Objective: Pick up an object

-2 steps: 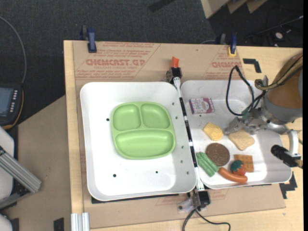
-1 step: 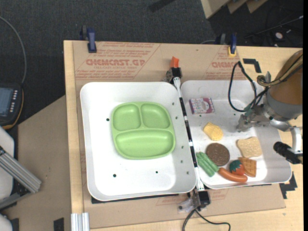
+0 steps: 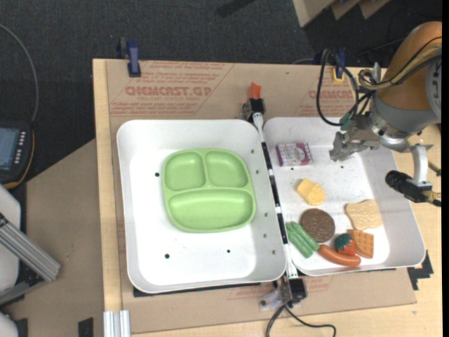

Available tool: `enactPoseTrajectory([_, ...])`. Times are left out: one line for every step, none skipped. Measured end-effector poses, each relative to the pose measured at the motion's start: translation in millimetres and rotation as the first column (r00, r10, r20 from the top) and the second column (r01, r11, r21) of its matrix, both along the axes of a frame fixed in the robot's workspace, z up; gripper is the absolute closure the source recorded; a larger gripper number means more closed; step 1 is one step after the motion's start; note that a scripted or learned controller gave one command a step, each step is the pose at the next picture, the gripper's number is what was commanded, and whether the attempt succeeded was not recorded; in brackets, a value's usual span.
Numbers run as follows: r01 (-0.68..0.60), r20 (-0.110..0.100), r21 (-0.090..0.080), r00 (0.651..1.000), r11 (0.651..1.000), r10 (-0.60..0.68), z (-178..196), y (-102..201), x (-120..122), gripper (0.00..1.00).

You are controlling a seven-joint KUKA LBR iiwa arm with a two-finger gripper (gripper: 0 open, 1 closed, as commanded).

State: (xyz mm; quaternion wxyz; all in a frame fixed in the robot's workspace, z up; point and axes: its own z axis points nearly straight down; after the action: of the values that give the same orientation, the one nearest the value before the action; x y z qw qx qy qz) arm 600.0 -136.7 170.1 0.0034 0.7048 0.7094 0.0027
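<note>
Toy food, the pickable stock for this task, lies scattered in the right-hand shallow white plastic bin (image 3: 403, 241). Nearest us sit an orange-red plastic sausage (image 3: 339, 256), a green ridged bean pod (image 3: 302, 239), a small tomato-like piece (image 3: 343, 243) and an orange waffle square (image 3: 364, 243), crowded together and touching along the front, which we judge makes a clean two-finger grasp harder there. Just behind them are a brown round patty (image 3: 318, 224) and a tan slice of toast (image 3: 363, 215). Further back, a yellow corn-like chunk (image 3: 311, 191) lies apart from its neighbours, and a small purple-and-white packet (image 3: 293, 153) sits alone near the rear wall; we think these isolated ones are easier picks. The neighbouring left white bin (image 3: 140, 251) carries a light green three-compartment plate (image 3: 208, 189). At the far right, the gripper (image 3: 346, 146) hangs over the rear of the right bin with nothing visibly in it; we cannot tell whether it is parted or closed.
</note>
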Motion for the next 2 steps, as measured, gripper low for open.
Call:
enactPoseTrajectory([0.006, -0.008, 0.001, 1.000, 1.000, -0.006, -5, -3, -3, 0.00])
enactPoseTrajectory([0.007, -0.022, 0.006, 1.000, 1.000, -0.007, -85, 29, -75, 0.00])
